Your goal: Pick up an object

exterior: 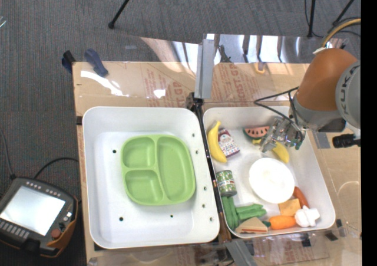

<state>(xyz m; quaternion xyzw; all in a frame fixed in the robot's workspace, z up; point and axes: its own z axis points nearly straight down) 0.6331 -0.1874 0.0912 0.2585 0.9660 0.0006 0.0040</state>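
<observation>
The right bin (321, 170) holds several toy foods: a banana (215, 141), a small dark red packet (228, 143), a watermelon slice (256, 133), a round white plate (271, 180), a green can (225, 183), green vegetables (241, 212), a sandwich wedge (253, 225), a carrot (283, 222) and a white piece (306, 216). My gripper (283, 140) hangs low over the bin's upper right part, just right of the watermelon slice. A small yellow piece (282, 153) lies directly at its tip, touching the plate's upper edge.
The left bin (100, 141) holds a green divided plate (158, 169). A metal post (203, 76) stands behind the seam between the bins. A handheld screen unit (32, 214) lies on the floor at lower left. Cables (277, 97) run from the wrist.
</observation>
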